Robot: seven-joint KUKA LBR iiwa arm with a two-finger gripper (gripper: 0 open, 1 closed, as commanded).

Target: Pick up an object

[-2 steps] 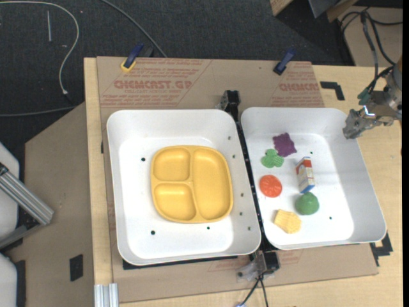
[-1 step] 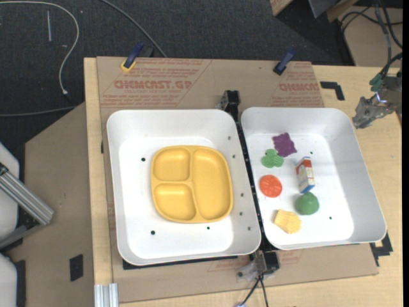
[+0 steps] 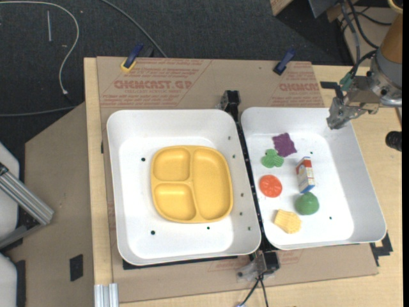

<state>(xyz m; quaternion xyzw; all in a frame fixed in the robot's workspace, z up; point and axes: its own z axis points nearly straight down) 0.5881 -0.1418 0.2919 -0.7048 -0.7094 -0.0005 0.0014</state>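
Starting at the near edge of the bench, a black clip [image 3: 265, 261] sits at 6 o'clock where the two bins meet. Just beyond it, the right bin [image 3: 358, 222] carries six small things. Nearest is a yellow waffle-like piece [image 3: 287, 220], at about 7 o'clock from that bin's middle. A green round toy [image 3: 307, 204] lies just beside it toward 2 o'clock. Farther back, an orange-red disc [image 3: 270, 185] sits at 9 o'clock, and a small red and white carton [image 3: 305, 174] lies near the middle, just past the green toy. Beyond these, a green clover-shaped piece [image 3: 272, 159] and a purple piece [image 3: 284, 144] lie close together at about 11 o'clock.

Over in the left bin [image 3: 128, 171], a yellow tray [image 3: 192, 184] with three compartments rests in the middle.

Farther still, at 1 o'clock of the right bin, the gripper [image 3: 337, 121] hangs over the bin's far right corner, well apart from all six pieces. Nothing is between its fingers; whether they are apart or together cannot be told at this angle. The arm [image 3: 390, 62] reaches in from 3 o'clock.

At the far edge, two blue clamps [image 3: 133, 57] [image 3: 284, 61] grip the cardboard sheet [image 3: 166, 82] under the bins, and a white cable [image 3: 70, 43] loops over the dark floor at 10 o'clock.
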